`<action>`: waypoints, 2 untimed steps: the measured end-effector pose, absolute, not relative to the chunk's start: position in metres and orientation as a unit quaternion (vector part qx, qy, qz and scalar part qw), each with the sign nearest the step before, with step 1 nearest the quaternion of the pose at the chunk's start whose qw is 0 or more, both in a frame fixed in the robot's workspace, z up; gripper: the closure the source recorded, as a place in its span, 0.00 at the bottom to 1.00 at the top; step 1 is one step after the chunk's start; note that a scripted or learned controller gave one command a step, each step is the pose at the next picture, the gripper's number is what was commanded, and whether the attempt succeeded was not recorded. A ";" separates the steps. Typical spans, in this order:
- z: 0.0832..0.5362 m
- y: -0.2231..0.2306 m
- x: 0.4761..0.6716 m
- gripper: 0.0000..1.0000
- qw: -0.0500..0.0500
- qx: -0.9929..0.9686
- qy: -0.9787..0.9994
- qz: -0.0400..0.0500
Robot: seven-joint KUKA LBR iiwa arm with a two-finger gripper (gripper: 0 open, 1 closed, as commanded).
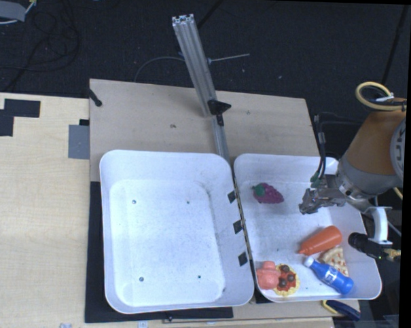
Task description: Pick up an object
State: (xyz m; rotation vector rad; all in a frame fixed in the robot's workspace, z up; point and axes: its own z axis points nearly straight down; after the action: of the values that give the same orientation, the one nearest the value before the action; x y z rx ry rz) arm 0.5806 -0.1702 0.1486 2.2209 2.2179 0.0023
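Note:
The right bin point(287, 171) holds a purple grape bunch point(267, 193) near its back left, an orange carrot point(320, 240) at mid right, a waffle-like piece point(334, 258) beside it, a blue bottle point(330, 275) at the front right and a small pizza-like toy with red pieces point(277, 276) at the front left. My gripper point(314, 203) hangs over the right part of this bin, right of the grapes and above the carrot. Nothing shows between its fingers.
The left bin point(163, 233) lies beside the right one, with black clips point(237, 226) along the shared edge. A grey metal rail point(197, 64) slants up from behind the bins. The arm's orange band point(373, 143) sits at the right edge.

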 end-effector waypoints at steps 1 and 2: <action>0.201 -0.171 0.581 1.00 0.001 0.707 0.707 0.001; 0.197 -0.115 0.584 1.00 0.000 0.706 0.708 0.000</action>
State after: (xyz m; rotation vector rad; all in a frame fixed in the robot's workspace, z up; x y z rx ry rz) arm 0.5838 -0.1148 0.1974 2.2181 2.2256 -0.0008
